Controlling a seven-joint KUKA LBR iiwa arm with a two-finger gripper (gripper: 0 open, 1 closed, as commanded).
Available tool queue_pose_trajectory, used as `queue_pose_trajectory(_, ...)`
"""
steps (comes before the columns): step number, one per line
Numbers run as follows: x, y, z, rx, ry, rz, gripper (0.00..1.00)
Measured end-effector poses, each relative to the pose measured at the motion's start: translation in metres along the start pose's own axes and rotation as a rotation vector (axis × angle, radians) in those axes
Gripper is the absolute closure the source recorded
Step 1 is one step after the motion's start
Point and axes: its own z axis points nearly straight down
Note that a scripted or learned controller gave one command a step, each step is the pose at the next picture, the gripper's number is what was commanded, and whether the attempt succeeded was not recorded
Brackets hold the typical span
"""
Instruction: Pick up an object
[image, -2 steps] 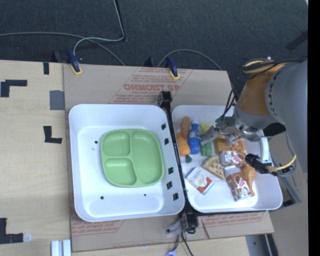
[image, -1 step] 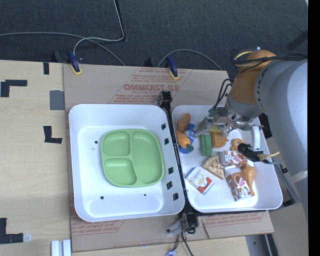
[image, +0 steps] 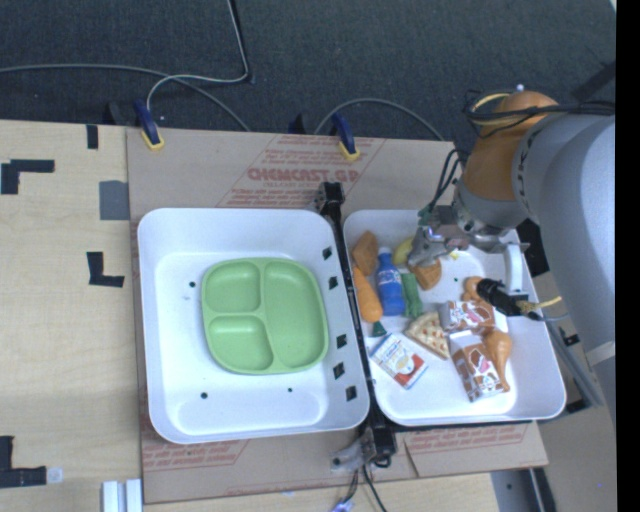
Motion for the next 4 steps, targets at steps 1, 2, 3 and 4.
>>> queue_pose_trajectory(1,0.001,0.0,0.0,0.0,0.001,-0.001,0.0)
queue_pose_trajectory(2,-0.017,0.016,0.014,0.009,0.008,-0.003,0.0)
queue_pose_trajectory(3,-0.013,0.011,0.012,-0.002,0.004,-0.003,0.0)
queue_pose_trajectory(4,-0.013,0.011,0.002,0.004,0.005,-0.002,1.0)
